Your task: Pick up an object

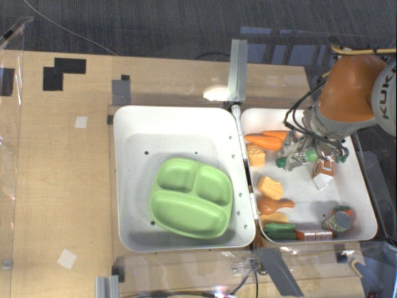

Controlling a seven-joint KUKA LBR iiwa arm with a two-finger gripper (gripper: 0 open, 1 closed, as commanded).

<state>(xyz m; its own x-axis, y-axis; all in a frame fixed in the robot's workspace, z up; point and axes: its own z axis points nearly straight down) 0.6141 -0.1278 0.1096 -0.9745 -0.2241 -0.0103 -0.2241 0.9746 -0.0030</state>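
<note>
Overhead, my arm (353,92) came in from the right, its orange band hanging over the far end of the right bin (366,197). My gripper (302,156) sat low inside that bin, near its far left part, just beside a toy carrot (268,141) that lay along the far wall. Whether I was clenched or released I could not tell; cables and linkage hid that, and nothing showed plainly held.

Around me in the same bin lay a small yellow block (256,158) under the carrot, a yellow wedge like cheese (270,186), an orange piece (275,205) below it, a dark green vegetable (280,231) against the near wall, a red bar (315,234) beside that, a small can (340,219) in the near right corner and a little carton (323,171) just right of my gripper.

In the left bin (130,166), well apart from me, rested a green 3-compartment plate (191,197).
</note>
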